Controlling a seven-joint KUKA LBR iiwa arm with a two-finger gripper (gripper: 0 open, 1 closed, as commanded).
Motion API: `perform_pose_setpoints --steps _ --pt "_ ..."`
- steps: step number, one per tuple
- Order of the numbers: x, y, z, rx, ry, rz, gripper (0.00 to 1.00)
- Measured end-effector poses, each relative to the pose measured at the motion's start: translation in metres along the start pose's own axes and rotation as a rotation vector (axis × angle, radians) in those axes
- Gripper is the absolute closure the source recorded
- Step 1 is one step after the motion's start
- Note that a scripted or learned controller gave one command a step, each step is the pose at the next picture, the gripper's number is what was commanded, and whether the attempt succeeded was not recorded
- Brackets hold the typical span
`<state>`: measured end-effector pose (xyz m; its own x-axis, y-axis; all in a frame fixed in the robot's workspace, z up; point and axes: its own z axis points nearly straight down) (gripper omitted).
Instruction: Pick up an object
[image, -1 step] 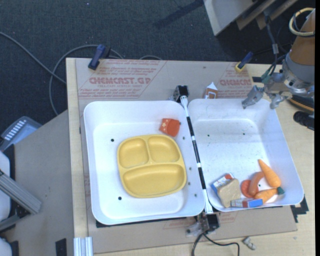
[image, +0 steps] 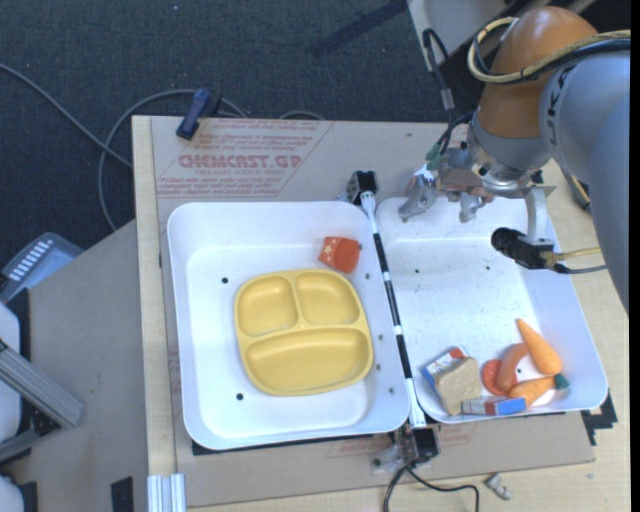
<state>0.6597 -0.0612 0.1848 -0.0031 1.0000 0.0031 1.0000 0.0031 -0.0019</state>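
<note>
The carrots, orange and tapered, lay heaped with a small box and other toys in the right bin's near corner. Well away, above that bin's far edge, the gripper hung with its fingers spread, nothing between them. By my reckoning the approach had barely begun: next came a long reach to the pile. An orange block sat left of that bin, beside a yellow tray.

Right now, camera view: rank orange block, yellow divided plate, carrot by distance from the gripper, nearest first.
From the gripper, above the right bin's far edge:
1. Small orange block, left bin, far side.
2. Long orange carrot, right bin, near corner.
3. Yellow divided plastic plate, left bin, centre.
</note>
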Motion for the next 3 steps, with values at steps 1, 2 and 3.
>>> perform_pose_setpoints --steps 1,2,3 --pt "-0.014 0.007 0.0 -0.004 -0.004 0.003 0.0" --pt "-0.039 0.006 0.101 0.002 -0.003 0.005 0.0" --pt "-0.055 0.007 0.1 -0.003 -0.004 0.004 0.0"
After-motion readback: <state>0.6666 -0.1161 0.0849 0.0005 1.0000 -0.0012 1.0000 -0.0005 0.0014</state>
